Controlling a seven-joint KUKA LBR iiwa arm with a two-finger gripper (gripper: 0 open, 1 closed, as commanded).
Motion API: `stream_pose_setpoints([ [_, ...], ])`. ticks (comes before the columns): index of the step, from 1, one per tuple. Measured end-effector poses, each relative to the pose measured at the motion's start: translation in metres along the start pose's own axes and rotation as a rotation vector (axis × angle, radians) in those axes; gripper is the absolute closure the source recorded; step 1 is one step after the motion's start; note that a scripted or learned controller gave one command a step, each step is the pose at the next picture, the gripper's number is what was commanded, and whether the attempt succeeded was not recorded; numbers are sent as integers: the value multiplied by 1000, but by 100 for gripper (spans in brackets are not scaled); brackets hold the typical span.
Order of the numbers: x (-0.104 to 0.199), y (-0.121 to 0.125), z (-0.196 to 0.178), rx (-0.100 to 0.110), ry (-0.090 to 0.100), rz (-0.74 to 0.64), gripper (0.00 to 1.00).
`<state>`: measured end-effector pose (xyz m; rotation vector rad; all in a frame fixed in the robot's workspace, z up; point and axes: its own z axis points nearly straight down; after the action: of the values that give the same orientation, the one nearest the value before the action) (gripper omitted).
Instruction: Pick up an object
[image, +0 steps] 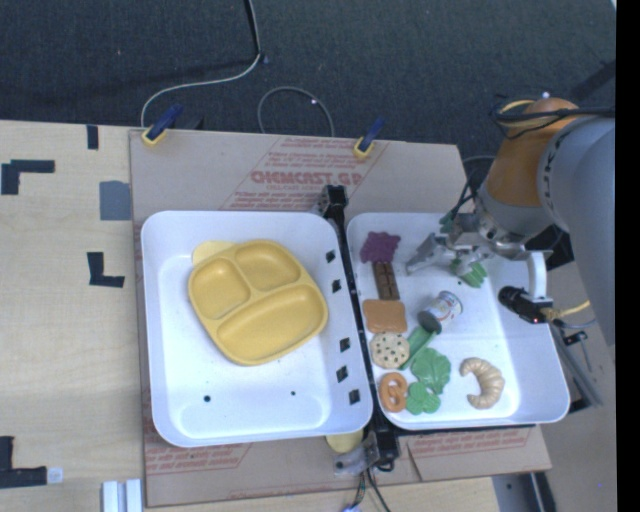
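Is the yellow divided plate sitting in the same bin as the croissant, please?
No, the yellow divided plate lies in the left bin, while the croissant lies in the right bin.

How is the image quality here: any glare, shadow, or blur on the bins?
Camera view: even, soft lighting; the left bin and right bin look bright white with little detail; faint shadow beneath the yellow tray; the hand is slightly soft, while the croissant stays sharp.
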<state>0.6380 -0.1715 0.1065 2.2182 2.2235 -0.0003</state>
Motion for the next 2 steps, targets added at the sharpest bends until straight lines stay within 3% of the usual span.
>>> stream_pose_setpoints([
  [1,-23,-67,20,-5,-2,4,0],
  [2,-47,13,20,-7,-3,-1,0],
])
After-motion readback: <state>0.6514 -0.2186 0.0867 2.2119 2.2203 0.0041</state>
